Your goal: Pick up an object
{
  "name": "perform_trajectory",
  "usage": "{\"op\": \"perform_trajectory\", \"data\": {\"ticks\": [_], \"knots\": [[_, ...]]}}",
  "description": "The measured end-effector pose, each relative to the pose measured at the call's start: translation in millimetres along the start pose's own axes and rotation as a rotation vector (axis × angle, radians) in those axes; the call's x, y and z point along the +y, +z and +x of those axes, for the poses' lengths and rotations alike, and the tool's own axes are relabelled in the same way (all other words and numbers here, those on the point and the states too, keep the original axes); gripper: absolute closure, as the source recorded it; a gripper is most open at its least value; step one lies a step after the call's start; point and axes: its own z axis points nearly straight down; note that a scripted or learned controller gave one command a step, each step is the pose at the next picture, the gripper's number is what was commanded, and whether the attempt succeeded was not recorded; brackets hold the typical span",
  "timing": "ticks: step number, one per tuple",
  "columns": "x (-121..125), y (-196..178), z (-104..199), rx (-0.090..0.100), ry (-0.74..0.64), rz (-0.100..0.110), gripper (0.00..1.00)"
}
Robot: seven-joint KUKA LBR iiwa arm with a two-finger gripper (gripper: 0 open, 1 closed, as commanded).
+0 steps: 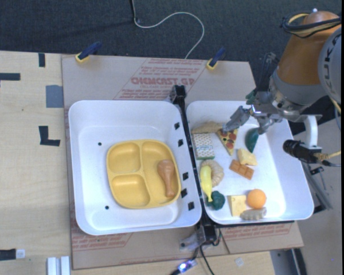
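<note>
Overhead, the camera view shows two shallow white bins side by side on a cardboard sheet. The left bin holds a yellow compartment tray; a brown toy drumstick lies in the tray's right-hand compartment, its thin end toward the near rim.

The right bin holds the loose toy foods. A pizza slice lies near the bin's far left, just beside a beige flat piece and a speckled cracker. A dark green piece sits to the right of the pizza slice, with a pale yellow wedge and an orange-brown block just below it. Toward the near left, a yellow banana rests against a tan ridged piece, with a small green item at the banana's near end. At the near rim lie a cheese slab, an orange ball and a tan peanut-like piece, close together.

The grey arm with its orange band reaches in from the right. The gripper hangs over the far part of the right bin, its two fingers spread apart, one above the pizza slice and one above the dark green piece; nothing sits between them.
</note>
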Motion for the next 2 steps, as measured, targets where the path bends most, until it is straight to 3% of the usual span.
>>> {"op": "perform_trajectory", "data": {"ticks": [1,2], "knots": [[2.2,-7.7,0.1,-0.001,-0.003,-0.013,0.0],[2.3,36.7,-3.8,-0.002,-0.003,-0.01,0.0]]}}
